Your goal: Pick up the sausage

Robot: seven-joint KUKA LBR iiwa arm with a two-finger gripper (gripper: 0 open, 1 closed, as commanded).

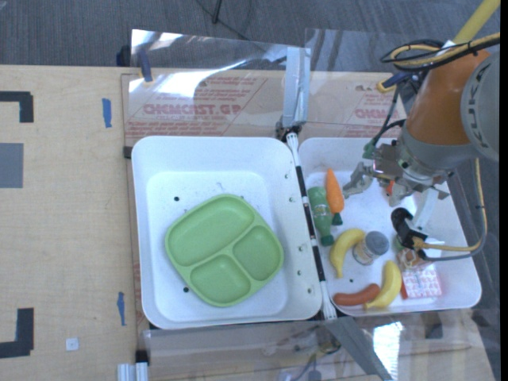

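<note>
The sausage (355, 296), reddish-brown and slightly curved, lies at the front edge of the right bin (460, 292), touching a yellow banana (389, 284) on its right. My gripper (375, 176) hangs over the back part of the right bin, just right of an orange carrot (334, 192) and well behind the sausage. The grey wrist and its orange band cover the gripper's upper part. Nothing is visibly held.
The right bin also holds a green bottle (321, 214), a second banana (346, 248), a small jar (371, 247) and a red-and-white packet (421, 280). A black cable loops near the packet. The left bin (151, 213) holds a green divided plate (225, 250).
</note>
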